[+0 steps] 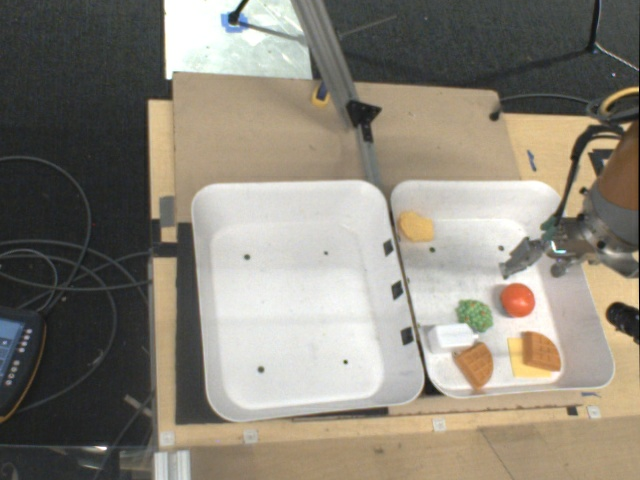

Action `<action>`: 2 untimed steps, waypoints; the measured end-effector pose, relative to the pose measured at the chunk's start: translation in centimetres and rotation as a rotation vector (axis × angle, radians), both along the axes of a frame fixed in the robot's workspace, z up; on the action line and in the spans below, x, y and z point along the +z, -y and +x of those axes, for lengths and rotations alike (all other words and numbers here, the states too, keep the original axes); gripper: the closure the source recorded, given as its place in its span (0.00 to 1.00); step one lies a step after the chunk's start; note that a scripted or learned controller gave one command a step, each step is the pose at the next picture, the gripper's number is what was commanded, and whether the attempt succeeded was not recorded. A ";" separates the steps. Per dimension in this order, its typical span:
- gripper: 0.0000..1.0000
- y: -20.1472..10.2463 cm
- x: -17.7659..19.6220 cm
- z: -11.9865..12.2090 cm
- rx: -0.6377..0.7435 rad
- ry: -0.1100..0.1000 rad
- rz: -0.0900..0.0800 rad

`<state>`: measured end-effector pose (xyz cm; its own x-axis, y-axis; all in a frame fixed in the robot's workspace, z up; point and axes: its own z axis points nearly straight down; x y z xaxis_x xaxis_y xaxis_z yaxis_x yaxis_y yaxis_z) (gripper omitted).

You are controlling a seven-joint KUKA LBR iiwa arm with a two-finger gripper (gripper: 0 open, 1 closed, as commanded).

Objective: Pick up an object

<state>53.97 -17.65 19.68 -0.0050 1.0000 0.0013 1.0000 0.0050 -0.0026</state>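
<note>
Nearest the lower edge of the frame: wooden table (300, 128) with two shallow white bins side by side. No readable writing or brand marks anywhere; too small to tell on the dark handheld device (15, 353) at the far left edge.

Left bin (210, 298), centre-left of the frame: bare white floor with a few small dark dots.

Right bin (590, 363), centre-right of the frame, holding all the objects:
- pale yellow rounded piece (416, 227) near the upper left corner, apart from the rest;
- red ball-like tomato (517, 299) toward the right, smooth and round;
- bumpy green piece (475, 315) just left of the tomato;
- small white block (451, 336) just below the green piece, close to the left wall;
- brown waffle-patterned wedge (475, 364) at the lower edge, touching or just beside the white block;
- second brown waffle piece (541, 350) lying on a yellow square (520, 360) at the lower right.

Hand (530, 253) reaching in from the right of the frame, hovering over the upper right part of the right bin, above the tomato and apart from it. Nothing between the fingers; how far open, cannot tell.

Slanting grey pole (330, 53) at the top centre of the frame.
</note>
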 end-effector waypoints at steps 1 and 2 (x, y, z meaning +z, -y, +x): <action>0.00 0.0 0.2 0.1 -0.001 0.004 -0.001; 0.00 -0.4 -6.0 0.0 -0.004 -0.001 0.000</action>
<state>54.00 -17.28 13.66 -0.0006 1.0000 0.0012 1.0000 0.0006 -0.0036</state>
